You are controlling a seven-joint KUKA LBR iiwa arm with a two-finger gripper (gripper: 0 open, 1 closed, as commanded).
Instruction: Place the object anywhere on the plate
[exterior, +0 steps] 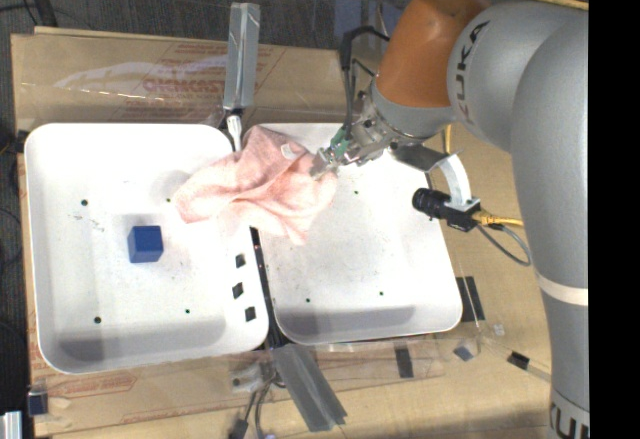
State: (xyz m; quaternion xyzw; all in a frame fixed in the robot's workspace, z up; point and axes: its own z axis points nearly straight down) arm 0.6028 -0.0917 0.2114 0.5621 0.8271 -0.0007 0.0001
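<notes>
Across the bins' shared rim [258, 257], pink cloth [262, 185].

Pink cloth [262, 189] draped over the shared rims of the two white bins, bunched at the far side, partly in the left bin [60, 257] and partly in the right bin [400, 267]. Gripper [331, 159] low at the cloth's right edge, touching it. Blue cube [145, 243] well apart in the left bin.
</notes>
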